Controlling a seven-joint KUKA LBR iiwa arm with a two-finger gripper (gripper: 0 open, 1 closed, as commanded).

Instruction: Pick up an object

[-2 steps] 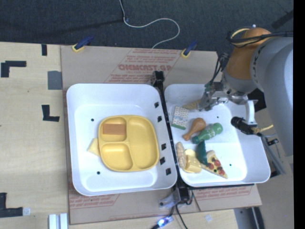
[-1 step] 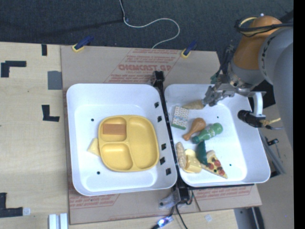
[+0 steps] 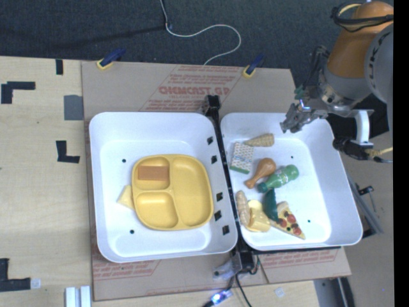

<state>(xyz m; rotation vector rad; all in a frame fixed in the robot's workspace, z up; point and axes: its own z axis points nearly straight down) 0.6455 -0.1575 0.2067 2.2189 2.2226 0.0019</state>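
My gripper [image 3: 293, 121] hangs over the far right corner of the right bin [image 3: 319, 171], with nothing visible between its fingers. Below and left of it, the bin holds several toy foods: a cone-shaped piece [image 3: 259, 140], a pale green-and-white block [image 3: 241, 157], a brown drumstick [image 3: 261, 172], a green bottle [image 3: 281, 176], a teal piece [image 3: 270, 203], a pizza slice [image 3: 289, 221] and a yellowish bread piece [image 3: 250, 212]. All lie loose on the bin floor, apart from the gripper.
The left bin [image 3: 108, 171] holds a yellow divided plate [image 3: 174, 192] with a brown slab [image 3: 153, 171] in one compartment and a yellow wedge [image 3: 124, 197] at its left edge. A raised rim divides the bins. A white cable [image 3: 204, 31] lies behind.
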